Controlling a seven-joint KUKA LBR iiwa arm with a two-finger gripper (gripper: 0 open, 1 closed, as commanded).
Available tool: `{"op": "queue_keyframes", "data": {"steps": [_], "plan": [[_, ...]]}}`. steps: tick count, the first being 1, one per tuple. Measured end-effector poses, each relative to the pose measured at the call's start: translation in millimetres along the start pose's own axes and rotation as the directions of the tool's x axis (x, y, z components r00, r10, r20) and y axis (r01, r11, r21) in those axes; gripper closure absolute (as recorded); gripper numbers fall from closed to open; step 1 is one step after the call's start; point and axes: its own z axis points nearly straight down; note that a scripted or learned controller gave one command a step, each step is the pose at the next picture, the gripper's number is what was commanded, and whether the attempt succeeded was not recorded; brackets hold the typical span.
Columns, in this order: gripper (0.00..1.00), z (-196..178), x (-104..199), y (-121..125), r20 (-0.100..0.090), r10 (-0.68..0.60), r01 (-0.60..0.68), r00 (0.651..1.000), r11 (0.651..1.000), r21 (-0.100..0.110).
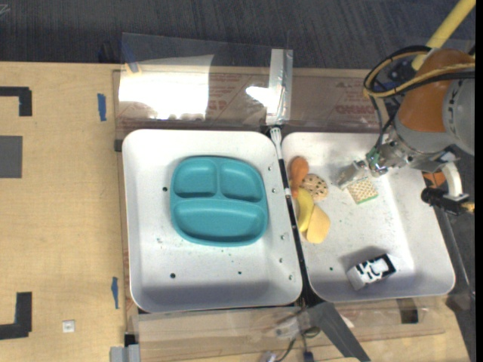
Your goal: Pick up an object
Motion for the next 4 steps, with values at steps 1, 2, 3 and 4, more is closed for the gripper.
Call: {"op": "queue_keyframes", "data": {"steps": [1, 2, 3, 4], "plan": [[0.00, -2, -16, -35, -0.008, 0.197, -0.197, 0.980, 0.980, 0.000], [0.00, -2, 25, -32, -0.001, -0.160, 0.160, 0.987, 0.987, 0.000], [0.00, 0, 15, 19, 0.000, -0.141, 0.141, 0.990, 0.990, 0.000], [1.00, -12, 15, 21, 0.003, -0.142, 0.142, 0.990, 0.990, -0.004]]}}
